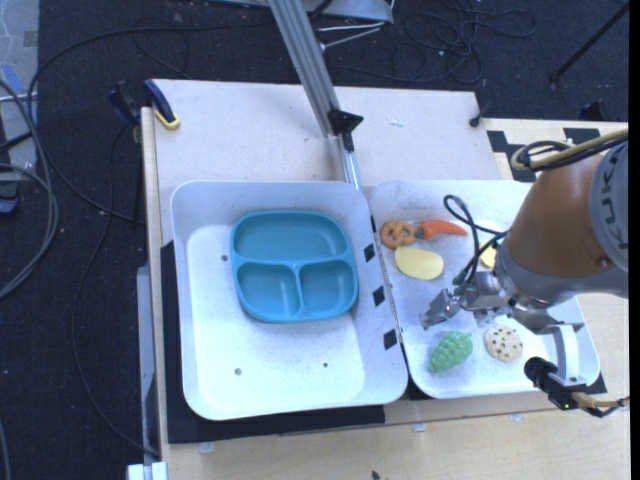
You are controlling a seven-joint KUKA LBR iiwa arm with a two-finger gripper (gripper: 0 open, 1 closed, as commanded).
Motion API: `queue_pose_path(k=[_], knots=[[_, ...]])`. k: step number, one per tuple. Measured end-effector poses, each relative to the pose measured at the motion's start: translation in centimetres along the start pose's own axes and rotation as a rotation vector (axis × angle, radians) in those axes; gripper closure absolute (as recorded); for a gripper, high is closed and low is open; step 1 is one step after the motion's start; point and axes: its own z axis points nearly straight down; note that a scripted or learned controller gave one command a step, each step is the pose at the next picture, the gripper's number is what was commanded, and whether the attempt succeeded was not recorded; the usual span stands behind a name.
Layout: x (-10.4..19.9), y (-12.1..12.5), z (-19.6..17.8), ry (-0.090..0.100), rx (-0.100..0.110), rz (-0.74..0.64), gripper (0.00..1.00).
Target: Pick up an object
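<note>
Robot pincer (440,313), finger state impossible to tell, hangs just above green grapes (450,352); they look light, bumpy, rigid plastic, best pinched across the middle.

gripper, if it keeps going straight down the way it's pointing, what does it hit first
Probably the bare floor of the right bin, between the yellow piece and the green piece. The gripper points down and left; depth is unclear, so the green piece might be brushed.

Blue divided tray (296,266) in left white bin (200,368), blue-yellow clamp (160,105) at bench corner (240,128)
</note>
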Motion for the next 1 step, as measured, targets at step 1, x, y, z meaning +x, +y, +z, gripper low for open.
queue_pose_path(k=[1], knots=[[-0.77, 0.12, 4.73, 0.0, 0.0, 0.0, 0.0]])
